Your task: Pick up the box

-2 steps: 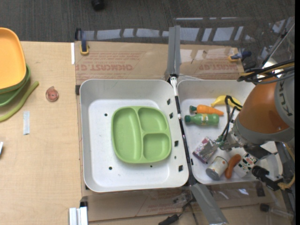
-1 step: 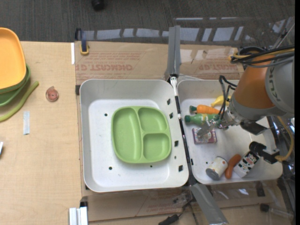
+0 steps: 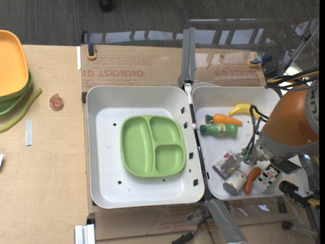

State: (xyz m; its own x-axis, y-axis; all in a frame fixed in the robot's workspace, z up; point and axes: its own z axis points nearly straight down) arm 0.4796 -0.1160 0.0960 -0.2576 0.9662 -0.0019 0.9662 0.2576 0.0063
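Observation:
In the right bin (image 3: 216, 98) a small purple and silver box (image 3: 224, 165) lies near the front, tilted. A second small box (image 3: 269, 176), white with dark marks, sits at the bin's front right corner, partly under the arm. My gripper (image 3: 246, 155) hangs low over the bin, just right of the purple box and close to its upper edge. The orange band of the arm (image 3: 289, 123) bulks above and to the right of it. Whether the gripper touches the purple box cannot be made out, and nothing is seen lifted.
Also in the right bin are a banana (image 3: 242, 109), a carrot (image 3: 227, 119), a green bottle (image 3: 219, 130), a pale can (image 3: 233, 183) and an orange sausage (image 3: 251, 179). The left bin (image 3: 94, 136) holds a green divided plate (image 3: 153, 145). Stacked plates (image 3: 10, 75) sit far left.

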